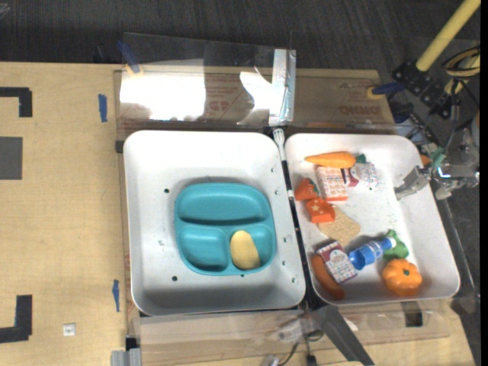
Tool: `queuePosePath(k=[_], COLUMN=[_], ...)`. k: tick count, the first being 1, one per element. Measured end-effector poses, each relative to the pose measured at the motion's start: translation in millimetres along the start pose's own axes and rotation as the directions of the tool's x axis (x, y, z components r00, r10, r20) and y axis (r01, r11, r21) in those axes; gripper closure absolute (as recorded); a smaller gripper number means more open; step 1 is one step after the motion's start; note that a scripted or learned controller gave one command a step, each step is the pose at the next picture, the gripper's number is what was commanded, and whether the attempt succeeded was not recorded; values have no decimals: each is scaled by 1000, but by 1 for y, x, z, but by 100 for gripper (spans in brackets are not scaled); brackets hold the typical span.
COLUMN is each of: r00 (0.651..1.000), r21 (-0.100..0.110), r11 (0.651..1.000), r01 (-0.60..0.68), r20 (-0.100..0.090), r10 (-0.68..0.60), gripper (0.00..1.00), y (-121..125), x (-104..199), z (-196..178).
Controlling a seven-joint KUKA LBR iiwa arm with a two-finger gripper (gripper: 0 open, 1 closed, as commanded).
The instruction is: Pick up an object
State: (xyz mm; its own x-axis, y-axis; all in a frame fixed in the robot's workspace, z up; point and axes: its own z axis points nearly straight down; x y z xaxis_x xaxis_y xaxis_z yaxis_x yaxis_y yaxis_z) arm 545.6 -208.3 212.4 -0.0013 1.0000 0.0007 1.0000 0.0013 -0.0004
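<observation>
A: Looking at the right bin [446,242] first — whole pile sits there. Carrot [330,159] at the upper left of it, small red-and-white carton [332,183] just below, red pieces [314,200] beside that, a tan cracker-like slab [345,227] mid-bin.

B: And lower down?

A: Blue-capped bottle [371,252] lying on its side, another little carton [336,264] touching it on the left, small orange pumpkin [402,275] near the bin's lower right corner. Nothing lifted, everything flat on the bin floor.

B: Left bin [145,204]?

A: Teal divided tray [221,223] in the centre, w/ a yellow lemon-ish thing [244,249] in its lower right compartment.

B: Where's the hand?

A: Hand [415,180] at the right bin's upper right edge, frame's right side. Metal fingers reach inward, nothing between them. Wide or narrow — can't tell, too small & blurred.

B: So progress?

A: Early, I'd judge. No object picked yet; hand is above the rim, apart from the pile. Which object is the target I can't say — nearest things to it are the carton & the clear wrapped item [364,174] next to the carrot.

B: What's left?

A: Basically all of it: move over something, descend, close, lift.
</observation>
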Motion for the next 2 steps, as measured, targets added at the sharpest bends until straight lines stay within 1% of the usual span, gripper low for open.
queuePosePath(k=[1, 2], r00=[999, 997], r21=[3, -7], r11=[999, 997], r01=[43, 76], r20=[-2, 3], r10=[-43, -76], gripper=[0, 0], y=[-16, 30], x=[-14, 13], z=[67, 125])
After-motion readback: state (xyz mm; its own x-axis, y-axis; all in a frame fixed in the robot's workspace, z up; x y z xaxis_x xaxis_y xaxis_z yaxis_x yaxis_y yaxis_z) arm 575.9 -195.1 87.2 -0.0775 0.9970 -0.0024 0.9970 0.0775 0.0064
